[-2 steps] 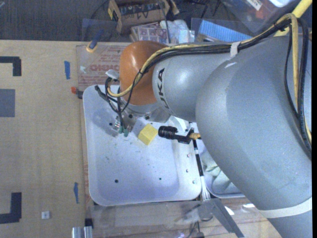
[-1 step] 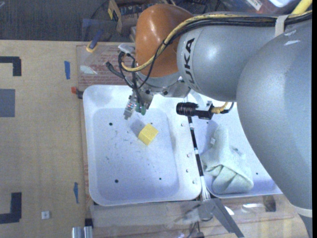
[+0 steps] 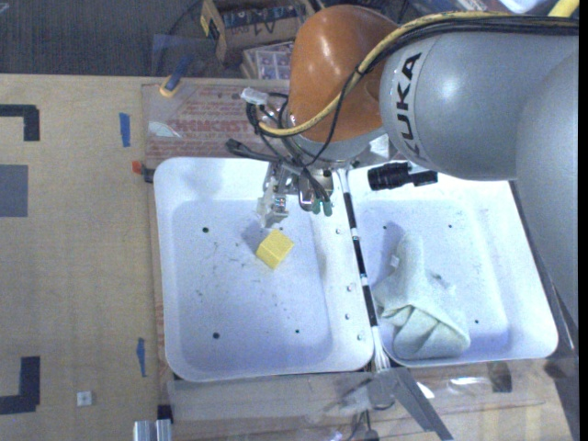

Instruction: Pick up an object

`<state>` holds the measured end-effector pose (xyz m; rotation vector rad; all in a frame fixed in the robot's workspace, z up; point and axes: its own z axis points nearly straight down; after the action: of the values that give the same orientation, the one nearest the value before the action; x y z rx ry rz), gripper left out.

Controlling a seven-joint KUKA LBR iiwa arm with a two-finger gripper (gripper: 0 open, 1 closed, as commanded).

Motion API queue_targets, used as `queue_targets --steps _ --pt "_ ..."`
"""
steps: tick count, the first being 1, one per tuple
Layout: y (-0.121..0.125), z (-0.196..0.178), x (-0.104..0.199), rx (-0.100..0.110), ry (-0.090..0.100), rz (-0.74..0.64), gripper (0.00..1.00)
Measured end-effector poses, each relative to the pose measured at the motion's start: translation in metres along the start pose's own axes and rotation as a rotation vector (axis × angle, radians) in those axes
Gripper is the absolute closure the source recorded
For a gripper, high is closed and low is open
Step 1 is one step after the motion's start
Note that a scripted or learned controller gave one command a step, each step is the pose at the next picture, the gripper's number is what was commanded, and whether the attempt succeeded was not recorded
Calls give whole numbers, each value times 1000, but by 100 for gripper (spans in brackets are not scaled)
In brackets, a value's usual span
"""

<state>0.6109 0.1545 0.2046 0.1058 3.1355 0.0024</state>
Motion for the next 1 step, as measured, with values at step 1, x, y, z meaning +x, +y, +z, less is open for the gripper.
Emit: queue_targets --steps 1 --pt "-28 -29 -50 -2 -8 -374 100"
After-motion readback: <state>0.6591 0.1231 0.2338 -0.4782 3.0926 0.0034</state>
